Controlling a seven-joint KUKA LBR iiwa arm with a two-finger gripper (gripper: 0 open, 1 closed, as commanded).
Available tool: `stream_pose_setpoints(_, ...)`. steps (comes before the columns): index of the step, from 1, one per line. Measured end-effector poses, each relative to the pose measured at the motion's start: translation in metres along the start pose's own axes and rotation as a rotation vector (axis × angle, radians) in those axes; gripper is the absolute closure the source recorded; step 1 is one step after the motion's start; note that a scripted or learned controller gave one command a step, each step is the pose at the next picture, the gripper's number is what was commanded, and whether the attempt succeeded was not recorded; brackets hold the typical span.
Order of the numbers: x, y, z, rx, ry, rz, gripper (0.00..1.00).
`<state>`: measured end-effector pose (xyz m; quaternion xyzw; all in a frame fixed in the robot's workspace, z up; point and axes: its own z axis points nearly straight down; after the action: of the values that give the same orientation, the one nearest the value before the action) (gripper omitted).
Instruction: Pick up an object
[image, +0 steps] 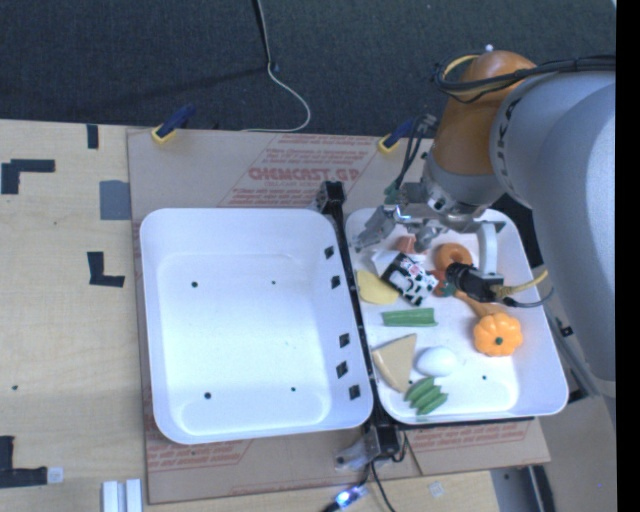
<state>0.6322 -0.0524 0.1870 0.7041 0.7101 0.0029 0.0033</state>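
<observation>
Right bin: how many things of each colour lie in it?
Green: 2, bean and pea pod
Orange: 2, pumpkin and round piece
Yellow: 1, slice
Tan: 1, wedge
White: 1, egg
Black-and-white: 1, block
Reddish: 1, scrap
Total: 9

Bright, even overhead light washes the left white bin (240, 330) almost featureless, shadows are soft and faint, and the close grey arm (560, 130) looks slightly blurred.

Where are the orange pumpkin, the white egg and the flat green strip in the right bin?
orange pumpkin (497, 336): camera view, middle of its body.
white egg (436, 361): camera view, middle of its top side.
green strip (408, 318): camera view, middle of its length.
</observation>
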Motion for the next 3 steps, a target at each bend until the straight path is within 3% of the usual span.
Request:
stream_pose_setpoints(1,-0.003,-0.005,-0.001,0.019,-0.001,0.005,1.00)
stream_pose_setpoints(2,0.065,0.042,-0.146,-0.005,0.002,-0.002,1.00)
stream_pose_setpoints(3,0.124,0.025,-0.202,0.006,0.002,0.000,1.00)
